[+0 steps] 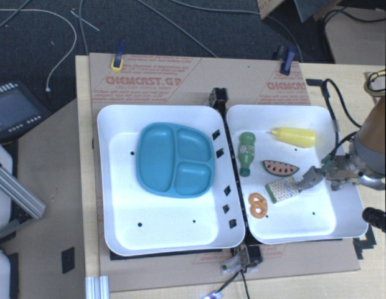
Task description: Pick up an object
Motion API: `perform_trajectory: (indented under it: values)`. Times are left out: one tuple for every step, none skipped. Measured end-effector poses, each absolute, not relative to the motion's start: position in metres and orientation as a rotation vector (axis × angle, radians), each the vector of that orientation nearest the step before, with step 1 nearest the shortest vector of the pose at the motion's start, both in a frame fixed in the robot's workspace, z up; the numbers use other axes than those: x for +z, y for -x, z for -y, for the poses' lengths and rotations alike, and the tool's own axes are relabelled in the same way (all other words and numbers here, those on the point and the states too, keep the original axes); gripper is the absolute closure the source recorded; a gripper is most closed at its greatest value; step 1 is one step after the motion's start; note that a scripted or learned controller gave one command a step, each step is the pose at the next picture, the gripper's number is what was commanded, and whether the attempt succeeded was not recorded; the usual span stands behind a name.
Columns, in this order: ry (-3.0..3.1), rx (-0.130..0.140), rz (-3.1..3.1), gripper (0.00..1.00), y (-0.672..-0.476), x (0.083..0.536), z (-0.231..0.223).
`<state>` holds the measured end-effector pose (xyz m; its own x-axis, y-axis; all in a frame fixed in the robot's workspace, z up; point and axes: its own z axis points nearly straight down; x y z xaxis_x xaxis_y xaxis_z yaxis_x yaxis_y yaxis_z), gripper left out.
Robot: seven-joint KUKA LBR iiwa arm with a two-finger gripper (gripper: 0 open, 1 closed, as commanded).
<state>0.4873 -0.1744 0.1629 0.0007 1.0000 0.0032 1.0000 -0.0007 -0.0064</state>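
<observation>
Sponge (281, 190) lies tilted just beside your claw (309, 177), likely lined up for a grasp; I cannot tell its state; watermelon slice (281, 167) lies close beyond.

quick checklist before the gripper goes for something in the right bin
1. Gripper over the right bin: ok.
2. Nothing seen between its fingers: ok.
3. Nearest target, the grey-green block, just beside the gripper: ok.
4. Block free of neighbours: not ok, the pretzel and watermelon slice lie close by.
5. Green bottle and yellow bottle away from the gripper: ok.
6. Finger opening: cannot tell.
</observation>
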Motion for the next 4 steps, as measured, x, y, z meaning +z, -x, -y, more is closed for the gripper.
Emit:
perform_trajectory:
  values:
    - [2.216, 0.003, 2.217, 0.00, -0.493, 0.102, 0.175]
    - [2.221, -0.003, 2.220, 1.00, -0.494, 0.116, 0.175]
    - [2.224, -0.003, 2.225, 1.00, -0.495, 0.160, 0.179]
    - [2.223, -0.006, 2.228, 1.00, -0.495, 0.212, 0.168]
